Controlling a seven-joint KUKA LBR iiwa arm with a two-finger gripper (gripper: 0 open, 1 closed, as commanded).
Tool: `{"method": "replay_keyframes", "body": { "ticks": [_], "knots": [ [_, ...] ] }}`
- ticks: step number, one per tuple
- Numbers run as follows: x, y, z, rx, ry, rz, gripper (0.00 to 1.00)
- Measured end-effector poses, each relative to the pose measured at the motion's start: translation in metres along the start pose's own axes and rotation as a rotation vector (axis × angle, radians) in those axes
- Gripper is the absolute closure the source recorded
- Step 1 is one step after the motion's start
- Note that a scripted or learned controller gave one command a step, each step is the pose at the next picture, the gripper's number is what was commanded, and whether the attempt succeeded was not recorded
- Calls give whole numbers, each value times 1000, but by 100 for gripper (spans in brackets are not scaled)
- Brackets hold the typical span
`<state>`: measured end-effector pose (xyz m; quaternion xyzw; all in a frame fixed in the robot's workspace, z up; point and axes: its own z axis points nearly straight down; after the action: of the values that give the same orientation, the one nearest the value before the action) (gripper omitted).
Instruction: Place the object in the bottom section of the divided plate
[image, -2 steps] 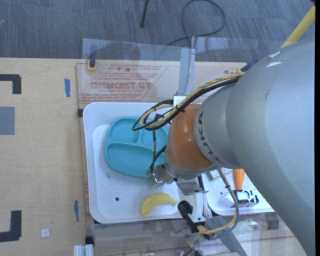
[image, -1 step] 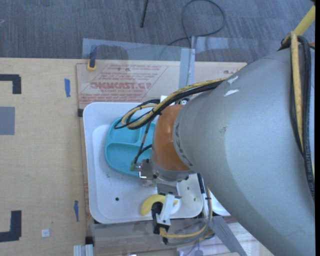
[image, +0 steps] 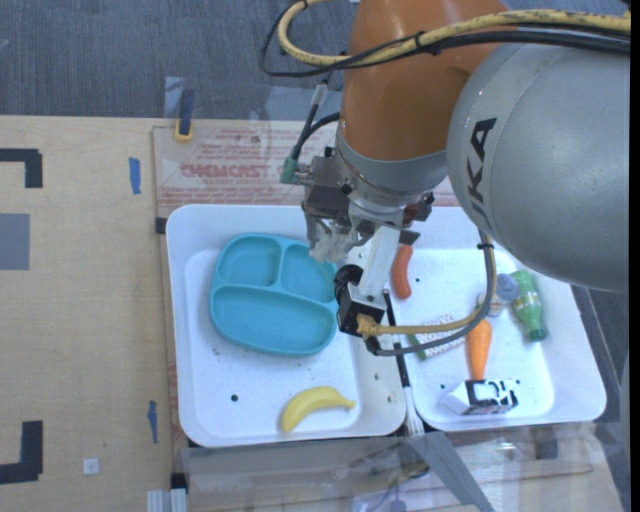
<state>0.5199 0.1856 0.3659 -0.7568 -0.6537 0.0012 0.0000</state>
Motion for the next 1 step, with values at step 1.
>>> {"method": "replay_keyframes", "body": {
  "ticks": [1],
  "knots": [
    [1,-39,161,2,0,105,100]
  ]
}}
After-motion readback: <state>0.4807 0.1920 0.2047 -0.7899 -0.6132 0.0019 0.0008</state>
